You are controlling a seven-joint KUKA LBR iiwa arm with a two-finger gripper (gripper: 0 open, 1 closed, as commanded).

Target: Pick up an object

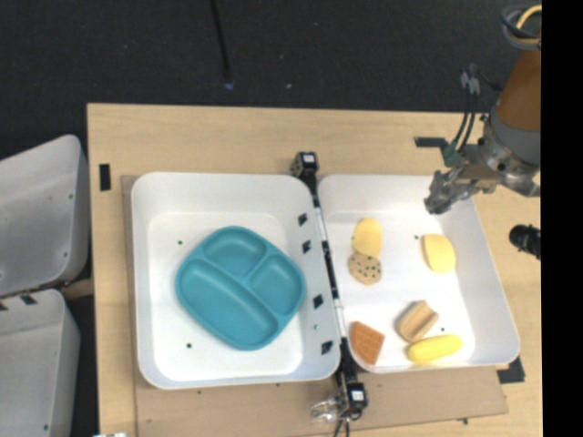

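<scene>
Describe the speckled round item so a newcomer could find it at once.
Look in the right bin, near the divider on its left side. The cookie lies just below a pale yellow piece, touching it. It alone is tan with dark specks.

arm (521,107): cut off by the picture's right side, upper links unseen
gripper (444,192): small and blurred over the right bin's (492,289) far edge; finger state unclear

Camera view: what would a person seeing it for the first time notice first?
The teal divided plate stands out most, lying alone in the left bin. Next come the small yellow and brown food pieces, such as the spotted cookie, scattered in the right bin. The arm's hand hovers over that bin's far right corner.
</scene>
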